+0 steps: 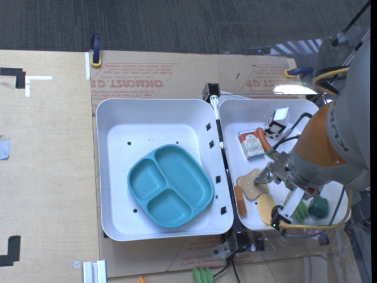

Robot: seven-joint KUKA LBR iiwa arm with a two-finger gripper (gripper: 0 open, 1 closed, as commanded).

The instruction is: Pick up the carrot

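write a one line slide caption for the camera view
Arm's gripper low over the right bin near the carrot; teal plate sits in left bin.

Grey arm (353, 122), orange band, black cables

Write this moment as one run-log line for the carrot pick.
arm: over right bin | gripper: low by toast | carrot: at bin's left wall, not held | tray: left bin

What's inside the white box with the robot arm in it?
The right bin holds toy food: a small packet, an orange carrot, a tan bread slice, a yellow piece and green pieces. The arm hides whatever lies beneath it.
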